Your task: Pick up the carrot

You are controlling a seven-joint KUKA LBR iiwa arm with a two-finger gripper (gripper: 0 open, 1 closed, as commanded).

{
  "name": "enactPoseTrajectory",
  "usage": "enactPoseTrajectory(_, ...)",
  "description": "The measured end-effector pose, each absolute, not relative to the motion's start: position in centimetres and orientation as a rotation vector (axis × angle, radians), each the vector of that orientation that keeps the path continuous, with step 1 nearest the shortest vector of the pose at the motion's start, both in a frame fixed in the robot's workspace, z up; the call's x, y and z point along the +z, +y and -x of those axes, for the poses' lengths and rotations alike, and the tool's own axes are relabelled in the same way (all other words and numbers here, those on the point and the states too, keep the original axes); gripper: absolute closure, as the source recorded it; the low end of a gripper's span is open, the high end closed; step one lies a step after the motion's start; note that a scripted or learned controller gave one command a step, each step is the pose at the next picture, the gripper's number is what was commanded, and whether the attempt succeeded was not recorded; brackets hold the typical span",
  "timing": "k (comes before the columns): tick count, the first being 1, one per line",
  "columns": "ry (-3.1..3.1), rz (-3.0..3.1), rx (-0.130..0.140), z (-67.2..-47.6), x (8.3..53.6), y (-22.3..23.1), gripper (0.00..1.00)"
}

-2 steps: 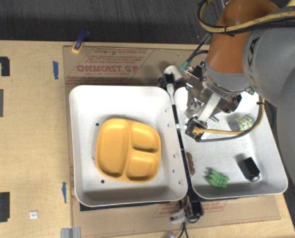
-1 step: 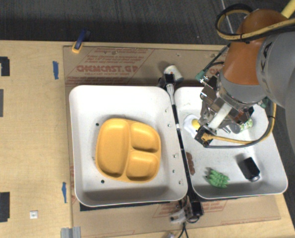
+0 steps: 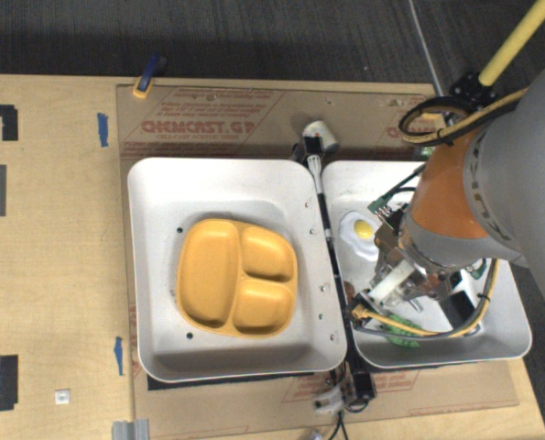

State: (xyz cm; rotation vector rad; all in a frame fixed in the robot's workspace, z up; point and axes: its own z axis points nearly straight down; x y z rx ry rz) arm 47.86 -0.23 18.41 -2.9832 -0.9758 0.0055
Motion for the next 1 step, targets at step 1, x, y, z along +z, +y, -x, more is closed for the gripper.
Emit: enactPoseTrajectory(1, -0.466, 3.106, 0.003, -47.9, 18.79, 2.57, 1.0)
